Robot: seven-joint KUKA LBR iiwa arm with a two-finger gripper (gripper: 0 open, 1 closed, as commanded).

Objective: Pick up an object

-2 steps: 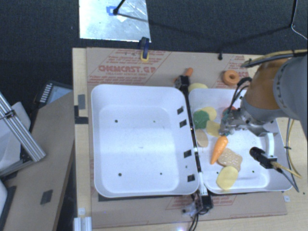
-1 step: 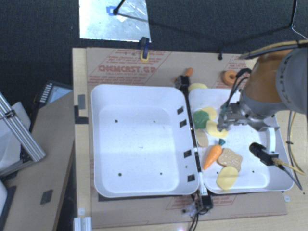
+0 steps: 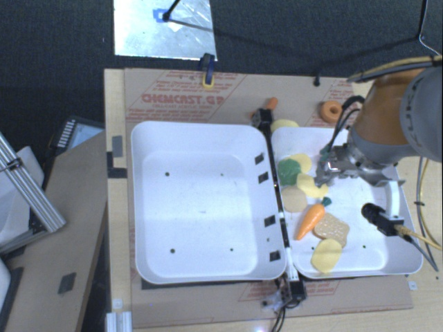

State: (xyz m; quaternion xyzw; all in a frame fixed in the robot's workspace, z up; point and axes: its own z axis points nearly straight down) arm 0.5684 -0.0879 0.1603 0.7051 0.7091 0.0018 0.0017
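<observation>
My gripper (image 3: 324, 174) reaches down into the right bin (image 3: 387, 254) from the right, under the arm's orange band. It hangs just right of a green leafy piece (image 3: 287, 174) and a yellow piece (image 3: 302, 163). A small yellow bit (image 3: 315, 189) and a teal bit (image 3: 325, 201) lie directly below it. Nearer the front are a pale round biscuit (image 3: 294, 199), an orange carrot (image 3: 310, 220), a tan cracker (image 3: 331, 228) and a yellow lemon-like piece (image 3: 326, 255). Nothing visibly sits in the gripper.
The left bin (image 3: 201, 206) lies beside the right one, with a black hinged divider (image 3: 273, 185) between them. A brown doughnut (image 3: 331, 111) and a small orange item (image 3: 273, 103) lie on the board behind the bins. A pale yellow item (image 3: 284, 125) sits at the right bin's far rim.
</observation>
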